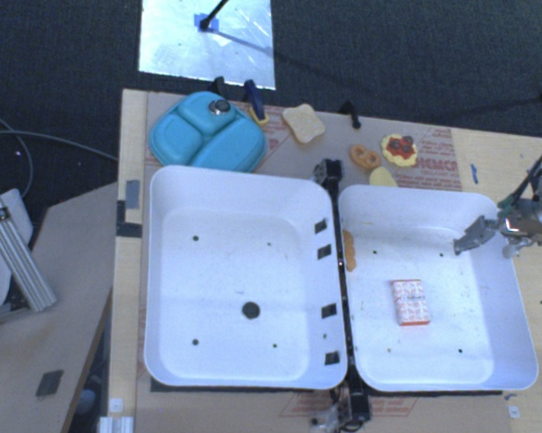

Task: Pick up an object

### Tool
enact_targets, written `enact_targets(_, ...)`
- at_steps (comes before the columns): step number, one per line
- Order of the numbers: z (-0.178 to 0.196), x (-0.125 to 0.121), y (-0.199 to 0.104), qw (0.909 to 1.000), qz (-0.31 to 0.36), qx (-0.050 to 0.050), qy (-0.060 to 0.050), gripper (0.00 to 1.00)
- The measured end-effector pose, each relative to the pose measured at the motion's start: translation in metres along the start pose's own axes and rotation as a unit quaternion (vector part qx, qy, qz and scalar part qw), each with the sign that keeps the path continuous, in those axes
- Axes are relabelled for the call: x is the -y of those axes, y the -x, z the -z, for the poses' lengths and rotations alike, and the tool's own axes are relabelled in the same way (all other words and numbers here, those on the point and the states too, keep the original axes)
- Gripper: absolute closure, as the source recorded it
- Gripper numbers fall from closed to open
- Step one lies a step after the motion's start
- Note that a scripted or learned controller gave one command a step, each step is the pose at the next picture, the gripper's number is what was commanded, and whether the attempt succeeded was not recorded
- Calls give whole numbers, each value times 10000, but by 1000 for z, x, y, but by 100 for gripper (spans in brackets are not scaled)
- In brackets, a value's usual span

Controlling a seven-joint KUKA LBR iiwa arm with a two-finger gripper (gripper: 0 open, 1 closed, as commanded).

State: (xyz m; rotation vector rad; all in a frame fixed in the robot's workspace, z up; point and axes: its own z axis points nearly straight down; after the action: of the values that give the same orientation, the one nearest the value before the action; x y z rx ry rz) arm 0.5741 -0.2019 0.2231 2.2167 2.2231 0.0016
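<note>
White bins sit side by side on the bench: the left bin bears a small dark disc, and the right bin bears a red-and-white box lying flat near its middle. An orange strip lies against the right bin's left wall. The gripper hangs over the right bin's far right side, well apart from the box; I cannot tell whether it is released or clenched. The box looks the likeliest target. To pick it well, the tool should travel left and toward the near edge, centre over the box, straddle its narrow width, then descend squarely before closing.
</note>
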Motion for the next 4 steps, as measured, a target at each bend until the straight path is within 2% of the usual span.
enact_targets(1,-43,42,-105,10000,43,-34,-42,0)
enact_targets(2,-113,41,-9,10000,-40,8,-12,0)
enact_targets(3,-133,51,-56,9999,-3,45,97,0)
enact_targets(4,-134,38,-118,10000,17,27,73,0)
